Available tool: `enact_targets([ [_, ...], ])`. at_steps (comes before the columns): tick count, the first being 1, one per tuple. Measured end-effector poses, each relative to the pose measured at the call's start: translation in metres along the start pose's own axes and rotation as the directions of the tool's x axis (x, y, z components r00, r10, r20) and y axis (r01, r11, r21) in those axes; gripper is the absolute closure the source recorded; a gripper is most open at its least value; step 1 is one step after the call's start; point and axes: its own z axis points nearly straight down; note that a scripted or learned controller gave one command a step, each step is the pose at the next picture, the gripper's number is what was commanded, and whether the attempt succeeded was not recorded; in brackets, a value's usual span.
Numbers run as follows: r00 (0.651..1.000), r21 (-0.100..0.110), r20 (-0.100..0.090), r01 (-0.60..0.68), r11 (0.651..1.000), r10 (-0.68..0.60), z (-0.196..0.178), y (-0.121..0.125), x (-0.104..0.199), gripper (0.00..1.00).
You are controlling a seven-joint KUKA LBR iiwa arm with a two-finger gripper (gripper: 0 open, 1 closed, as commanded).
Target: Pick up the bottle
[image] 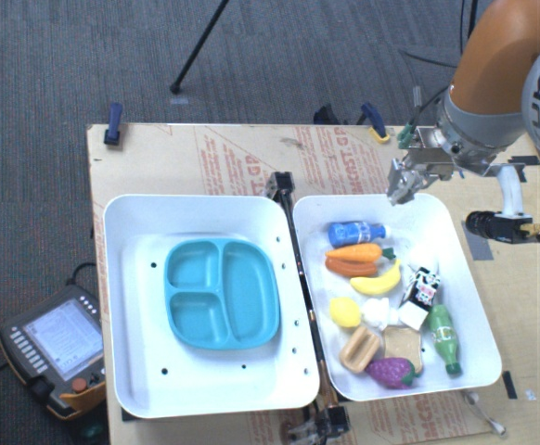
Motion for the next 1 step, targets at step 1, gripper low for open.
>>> enact_targets([
  [1,0.903,-0.003,0.000,-0.430,0.903,0.430,-0.0514,-0.0130,-0.0749,1.00],
])
